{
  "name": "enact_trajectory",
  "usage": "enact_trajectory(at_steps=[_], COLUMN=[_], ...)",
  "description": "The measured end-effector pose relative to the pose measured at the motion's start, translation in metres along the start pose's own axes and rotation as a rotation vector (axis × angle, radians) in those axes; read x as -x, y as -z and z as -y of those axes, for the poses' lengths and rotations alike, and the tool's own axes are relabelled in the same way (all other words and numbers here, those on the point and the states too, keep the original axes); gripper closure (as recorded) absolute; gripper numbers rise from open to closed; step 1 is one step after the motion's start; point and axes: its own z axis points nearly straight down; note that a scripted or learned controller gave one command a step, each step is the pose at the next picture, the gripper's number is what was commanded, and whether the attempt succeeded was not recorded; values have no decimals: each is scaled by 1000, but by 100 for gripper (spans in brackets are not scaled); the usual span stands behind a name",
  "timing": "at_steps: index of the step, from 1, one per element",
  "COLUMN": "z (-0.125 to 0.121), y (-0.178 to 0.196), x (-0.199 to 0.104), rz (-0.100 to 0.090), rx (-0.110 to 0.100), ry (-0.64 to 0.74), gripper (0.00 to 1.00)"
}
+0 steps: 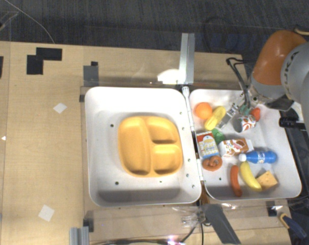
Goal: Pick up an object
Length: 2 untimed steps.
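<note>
Yellow and stubby, the corn-like toy lies in the right bin just at nine o'clock of the pincer, long axis slanting toward one o'clock; whether the pincer is spread I cannot tell.

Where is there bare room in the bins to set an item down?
The left bin has bare white floor all around the yellow tray, widest along its left wall and front edge. The right bin is crowded: orange, banana, blue bottle and the end effector sit close together. Its far right strip beside the bottle is free.
</note>
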Motion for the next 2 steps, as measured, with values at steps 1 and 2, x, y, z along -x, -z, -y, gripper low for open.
enact_trajectory(at_steps=[1,2], z=[52,50], y=[92,87], x=[30,27], rz=[24,14], rx=[19,16], ry=[11,15], gripper=[0,0])
